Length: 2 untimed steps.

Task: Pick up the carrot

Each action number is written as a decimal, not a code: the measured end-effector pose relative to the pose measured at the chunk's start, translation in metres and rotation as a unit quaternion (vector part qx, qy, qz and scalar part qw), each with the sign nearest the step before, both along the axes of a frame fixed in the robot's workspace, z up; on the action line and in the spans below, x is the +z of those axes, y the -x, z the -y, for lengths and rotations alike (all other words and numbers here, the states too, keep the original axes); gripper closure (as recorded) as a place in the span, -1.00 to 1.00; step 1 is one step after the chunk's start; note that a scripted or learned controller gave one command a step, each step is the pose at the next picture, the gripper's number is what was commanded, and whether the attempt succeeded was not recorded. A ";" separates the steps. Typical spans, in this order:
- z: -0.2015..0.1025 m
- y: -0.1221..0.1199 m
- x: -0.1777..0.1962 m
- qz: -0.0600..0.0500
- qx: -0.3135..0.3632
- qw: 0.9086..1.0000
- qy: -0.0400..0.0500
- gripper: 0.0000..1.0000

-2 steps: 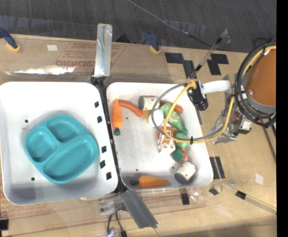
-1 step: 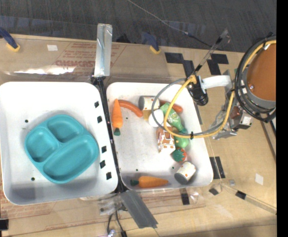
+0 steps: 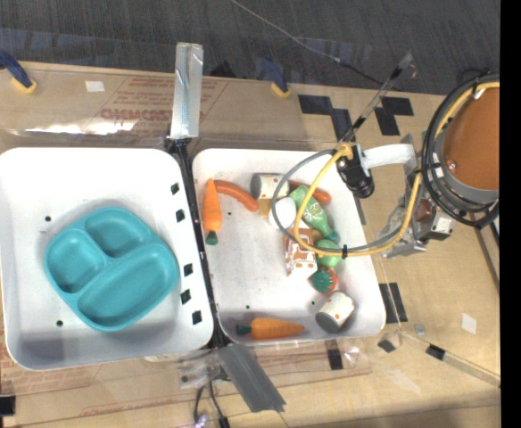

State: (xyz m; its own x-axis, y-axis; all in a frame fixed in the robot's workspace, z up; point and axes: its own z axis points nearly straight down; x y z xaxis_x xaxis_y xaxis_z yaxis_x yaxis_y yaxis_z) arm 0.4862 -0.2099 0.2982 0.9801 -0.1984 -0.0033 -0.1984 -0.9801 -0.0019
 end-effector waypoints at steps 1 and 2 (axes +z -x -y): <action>0.000 0.001 0.012 0.002 0.001 1.000 -0.001 1.00; -0.001 0.001 0.019 0.003 0.002 1.000 -0.002 1.00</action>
